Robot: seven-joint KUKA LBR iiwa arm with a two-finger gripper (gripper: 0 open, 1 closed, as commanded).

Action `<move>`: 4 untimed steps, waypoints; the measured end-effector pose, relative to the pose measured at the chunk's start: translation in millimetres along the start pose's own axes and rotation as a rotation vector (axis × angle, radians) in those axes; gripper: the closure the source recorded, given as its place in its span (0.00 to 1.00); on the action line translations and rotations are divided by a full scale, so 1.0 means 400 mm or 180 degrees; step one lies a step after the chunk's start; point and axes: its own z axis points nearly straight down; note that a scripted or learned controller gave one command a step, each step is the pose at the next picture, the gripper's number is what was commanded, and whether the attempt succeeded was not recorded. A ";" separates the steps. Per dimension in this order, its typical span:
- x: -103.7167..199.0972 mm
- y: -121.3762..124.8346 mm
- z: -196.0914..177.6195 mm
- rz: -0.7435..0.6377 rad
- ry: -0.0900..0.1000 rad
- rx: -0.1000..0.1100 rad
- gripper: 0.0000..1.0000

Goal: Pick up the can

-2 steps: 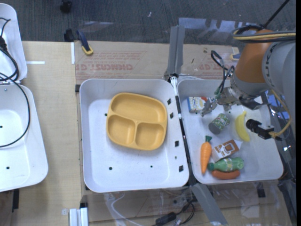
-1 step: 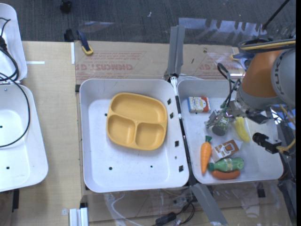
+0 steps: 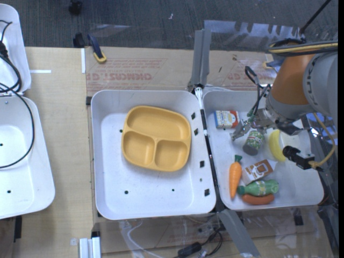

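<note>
You are watching the gripper (image 3: pixel 248 127) closing in on the can (image 3: pixel 253 140) in the right bin (image 3: pixel 226 190), its grasp unreadable; next it needs a firm clamp, then a lift.

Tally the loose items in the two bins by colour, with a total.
Yellow: 2, the divided tray and a round item
White: 2, the carton and the brown-printed packet
Orange: 1, the carrot
Green: 1, the bottle
Red: 1, the sausage
Grey-green: 1, the can
Total: 8
</note>
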 end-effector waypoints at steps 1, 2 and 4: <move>-0.003 -0.001 -0.018 0.0006 0.0001 0.0006 1.00; -0.003 -0.001 -0.018 0.0007 0.0001 0.0007 0.00; -0.006 -0.001 -0.037 0.0010 0.0001 0.0012 0.00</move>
